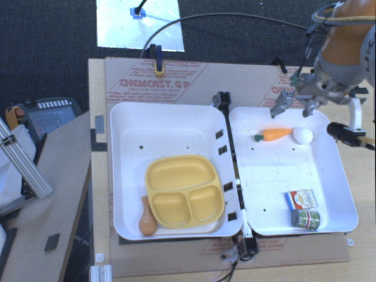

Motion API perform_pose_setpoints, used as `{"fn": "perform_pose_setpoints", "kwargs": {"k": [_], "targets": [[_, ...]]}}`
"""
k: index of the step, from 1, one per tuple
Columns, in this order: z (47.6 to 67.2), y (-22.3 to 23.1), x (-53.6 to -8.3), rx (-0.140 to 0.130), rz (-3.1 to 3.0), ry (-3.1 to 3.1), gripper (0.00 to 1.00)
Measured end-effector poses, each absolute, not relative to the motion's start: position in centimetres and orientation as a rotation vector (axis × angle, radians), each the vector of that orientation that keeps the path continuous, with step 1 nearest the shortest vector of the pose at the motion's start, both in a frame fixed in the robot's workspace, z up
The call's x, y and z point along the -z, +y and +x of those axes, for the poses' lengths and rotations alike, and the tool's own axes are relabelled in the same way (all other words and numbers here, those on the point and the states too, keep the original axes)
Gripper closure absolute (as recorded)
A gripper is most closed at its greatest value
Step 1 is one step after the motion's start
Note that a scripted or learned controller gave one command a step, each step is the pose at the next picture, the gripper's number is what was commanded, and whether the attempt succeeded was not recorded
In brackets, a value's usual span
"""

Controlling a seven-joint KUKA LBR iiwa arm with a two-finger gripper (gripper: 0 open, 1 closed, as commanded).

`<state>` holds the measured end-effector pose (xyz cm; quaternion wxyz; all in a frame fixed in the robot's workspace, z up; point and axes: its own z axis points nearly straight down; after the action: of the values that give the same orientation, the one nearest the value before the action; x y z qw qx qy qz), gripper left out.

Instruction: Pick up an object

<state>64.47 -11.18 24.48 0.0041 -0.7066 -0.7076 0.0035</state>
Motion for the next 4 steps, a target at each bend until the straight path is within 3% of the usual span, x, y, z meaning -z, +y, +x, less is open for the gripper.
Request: {"fn": "perform_pose_setpoints", "kwargs": {"k": [1, 4], "targets": [[64.7, -11.2, -25.3, 0.001, -2.219, -2.226, 0.0], [62.9, -9.2, -10.2, -0.002, -2.219, -2.221, 0.0]]}}
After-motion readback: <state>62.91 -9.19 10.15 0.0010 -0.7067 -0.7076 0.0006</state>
